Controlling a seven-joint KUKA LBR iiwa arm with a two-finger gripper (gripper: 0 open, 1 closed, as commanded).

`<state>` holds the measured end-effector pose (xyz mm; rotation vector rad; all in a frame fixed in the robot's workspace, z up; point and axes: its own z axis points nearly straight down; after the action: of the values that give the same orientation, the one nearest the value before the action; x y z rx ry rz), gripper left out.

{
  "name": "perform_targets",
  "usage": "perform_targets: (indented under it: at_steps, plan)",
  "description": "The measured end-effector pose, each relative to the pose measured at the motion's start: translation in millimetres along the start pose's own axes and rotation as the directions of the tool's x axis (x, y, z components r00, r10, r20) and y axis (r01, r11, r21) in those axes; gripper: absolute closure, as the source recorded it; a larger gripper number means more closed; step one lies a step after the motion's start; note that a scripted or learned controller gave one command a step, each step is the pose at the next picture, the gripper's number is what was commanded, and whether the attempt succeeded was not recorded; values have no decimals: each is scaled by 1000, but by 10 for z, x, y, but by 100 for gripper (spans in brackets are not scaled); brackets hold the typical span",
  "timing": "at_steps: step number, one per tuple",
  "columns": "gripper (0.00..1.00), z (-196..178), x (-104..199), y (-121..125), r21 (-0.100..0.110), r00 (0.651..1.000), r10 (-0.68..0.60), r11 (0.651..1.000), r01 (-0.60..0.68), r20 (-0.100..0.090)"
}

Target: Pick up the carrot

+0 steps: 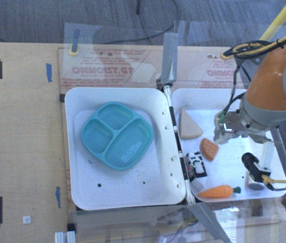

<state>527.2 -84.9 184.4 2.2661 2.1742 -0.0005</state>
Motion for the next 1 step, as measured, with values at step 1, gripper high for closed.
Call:
perform_targets:
  at_steps: [1]
  plan:
    - [100, 5, 844, -519, 4, 999, 41, 999, -41, -1]
